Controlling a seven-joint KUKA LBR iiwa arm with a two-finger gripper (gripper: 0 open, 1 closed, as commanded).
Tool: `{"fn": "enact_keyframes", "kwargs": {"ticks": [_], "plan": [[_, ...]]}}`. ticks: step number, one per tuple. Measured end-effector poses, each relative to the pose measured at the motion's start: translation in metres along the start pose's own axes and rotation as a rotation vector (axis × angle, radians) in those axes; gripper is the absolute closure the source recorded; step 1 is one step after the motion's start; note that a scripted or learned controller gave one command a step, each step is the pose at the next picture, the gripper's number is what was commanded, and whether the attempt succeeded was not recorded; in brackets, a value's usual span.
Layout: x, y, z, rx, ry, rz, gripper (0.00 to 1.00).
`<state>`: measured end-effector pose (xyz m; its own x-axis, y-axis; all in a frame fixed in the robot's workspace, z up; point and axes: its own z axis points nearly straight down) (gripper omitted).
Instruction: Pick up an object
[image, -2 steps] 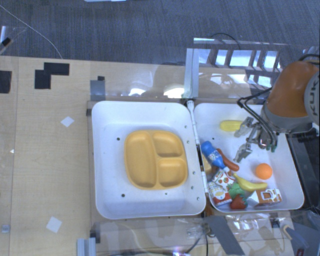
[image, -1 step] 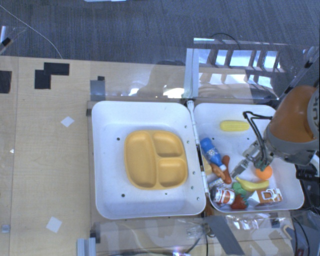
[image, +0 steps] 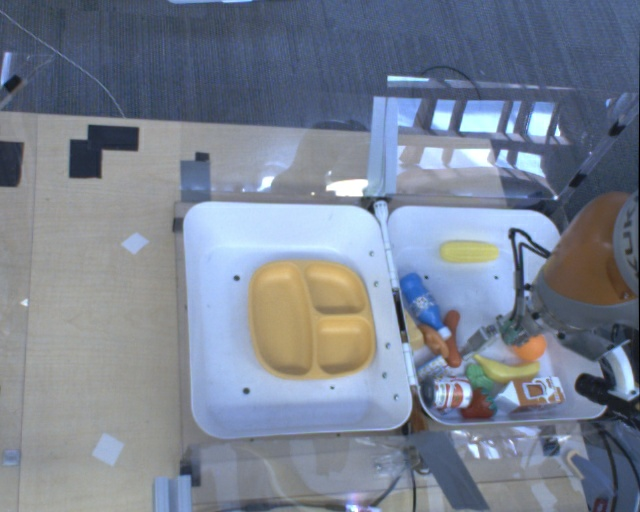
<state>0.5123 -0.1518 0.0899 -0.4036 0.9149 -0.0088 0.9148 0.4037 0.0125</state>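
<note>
My gripper (image: 507, 330) hangs low in the right bin (image: 470, 225), just above the pile of toys in its front half. Right below and beside it lie an orange fruit (image: 532, 347) and a yellow banana (image: 508, 368). A blue bottle (image: 421, 302) lies to its left, with an orange carrot (image: 447, 340) next to it. A red and white can (image: 452, 394) and a small orange carton (image: 540, 392) rest near the front wall. A yellow corn cob (image: 469, 252) lies apart at the back. Nothing is visibly lifted.
The left bin (image: 215, 300) holds a yellow divided plate (image: 310, 318). The grey and orange arm (image: 590, 270) covers the right bin's right side. A clear plastic frame (image: 470, 120) stands behind the bins. Black marks (image: 100, 148) sit on the wooden bench at the far left.
</note>
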Motion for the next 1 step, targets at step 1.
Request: {"fn": "enact_keyframes", "kwargs": {"ticks": [1], "plan": [[-0.0713, 0.0251, -0.0056, 0.005, 0.001, 0.019, 0.0]]}}
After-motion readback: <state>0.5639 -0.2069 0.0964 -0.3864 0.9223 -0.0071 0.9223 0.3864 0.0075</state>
